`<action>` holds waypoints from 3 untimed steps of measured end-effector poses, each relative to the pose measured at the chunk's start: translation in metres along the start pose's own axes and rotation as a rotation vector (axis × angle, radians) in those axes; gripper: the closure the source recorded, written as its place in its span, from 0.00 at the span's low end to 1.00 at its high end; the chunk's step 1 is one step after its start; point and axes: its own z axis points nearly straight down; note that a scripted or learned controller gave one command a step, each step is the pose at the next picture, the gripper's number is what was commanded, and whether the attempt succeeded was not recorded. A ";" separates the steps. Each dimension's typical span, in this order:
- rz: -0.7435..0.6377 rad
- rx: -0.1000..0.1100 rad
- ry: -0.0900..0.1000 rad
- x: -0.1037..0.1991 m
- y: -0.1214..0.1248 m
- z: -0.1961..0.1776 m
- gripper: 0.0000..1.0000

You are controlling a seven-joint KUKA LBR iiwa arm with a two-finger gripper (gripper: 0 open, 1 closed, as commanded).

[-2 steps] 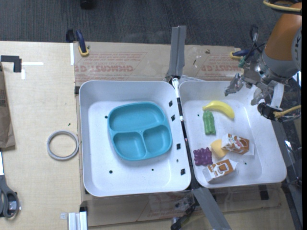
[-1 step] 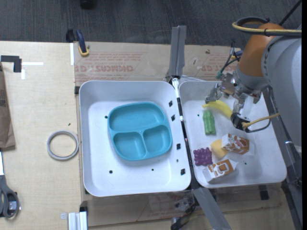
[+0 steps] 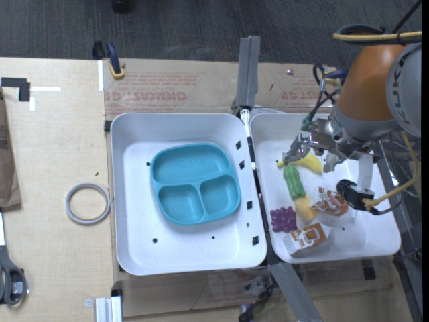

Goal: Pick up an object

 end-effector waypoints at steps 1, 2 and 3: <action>0.057 0.000 0.000 -0.043 0.044 0.100 0.00; -0.178 0.000 0.000 -0.018 0.011 0.100 0.00; -0.172 0.001 0.000 -0.020 0.011 0.091 1.00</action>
